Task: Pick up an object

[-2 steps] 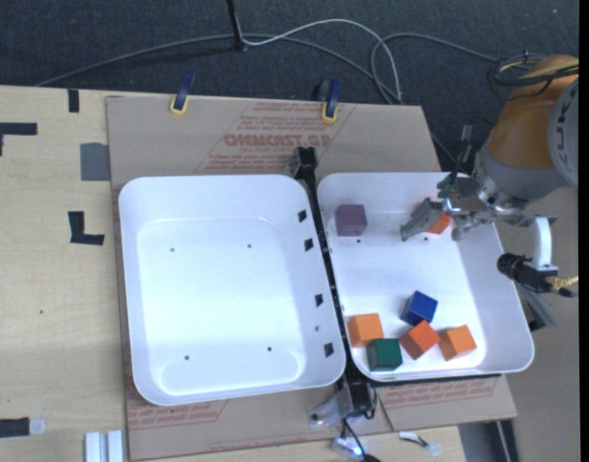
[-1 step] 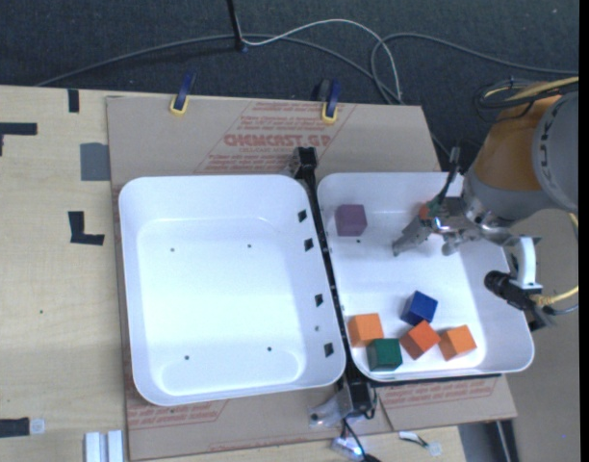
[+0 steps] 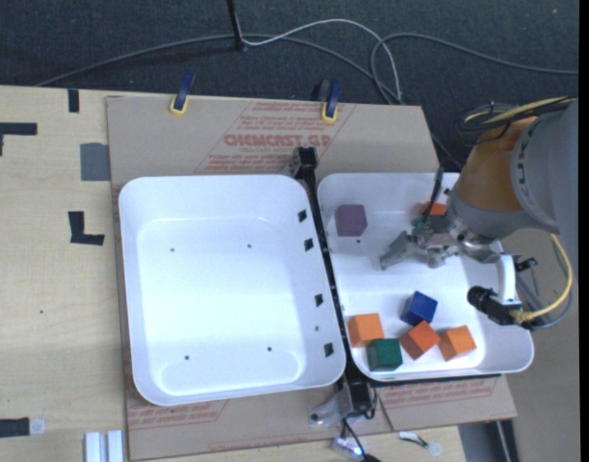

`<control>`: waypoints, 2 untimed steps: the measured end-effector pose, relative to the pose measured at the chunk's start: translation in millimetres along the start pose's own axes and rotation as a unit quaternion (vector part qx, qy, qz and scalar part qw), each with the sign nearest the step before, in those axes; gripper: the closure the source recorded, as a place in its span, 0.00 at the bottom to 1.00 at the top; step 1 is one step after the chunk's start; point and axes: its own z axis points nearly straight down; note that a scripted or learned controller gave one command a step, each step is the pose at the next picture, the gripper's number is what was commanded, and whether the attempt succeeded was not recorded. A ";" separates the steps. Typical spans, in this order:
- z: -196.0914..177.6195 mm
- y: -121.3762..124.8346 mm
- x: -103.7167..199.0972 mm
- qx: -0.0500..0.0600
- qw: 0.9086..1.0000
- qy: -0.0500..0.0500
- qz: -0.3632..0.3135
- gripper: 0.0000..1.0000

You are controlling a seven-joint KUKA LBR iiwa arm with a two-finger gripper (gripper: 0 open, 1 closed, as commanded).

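The camera view looks down on two white bins sitting side by side on a sheet of cardboard. The left bin [image 3: 217,287] has nothing in it. The right bin [image 3: 371,287] holds all the blocks.

The purple block [image 3: 350,219] sits by itself near the top of the right bin, close to the wall between the bins. Near the bottom of that bin there is a little group: the blue block [image 3: 420,307], an orange block [image 3: 366,328], the green block [image 3: 384,354], a red-orange block [image 3: 421,339] and another orange block [image 3: 457,342]. The green one and the red-orange one are just beside each other. A small bit of orange also peeks out next to the arm, but it is too hidden to tell what it is.

The gripper [image 3: 398,251] comes in from the right, on the big grey and orange arm [image 3: 511,176]. It hangs low over the middle of the right bin, between the purple block and the blue block. Its two fingers look spread apart, and there is nothing between them. They point toward bare white floor.

So the job is not done yet. No block is lifted, and every block lies on the bin floor. What is left, I think, is almost everything: the gripper has to get over one block, close on it, and lift it up. The purple block and the blue block are the nearest ones.
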 end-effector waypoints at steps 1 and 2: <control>-12.6 1.1 -0.3 -0.002 1.000 -0.001 0.000 1.00; -75.0 4.7 2.0 -0.004 1.000 -0.001 0.000 1.00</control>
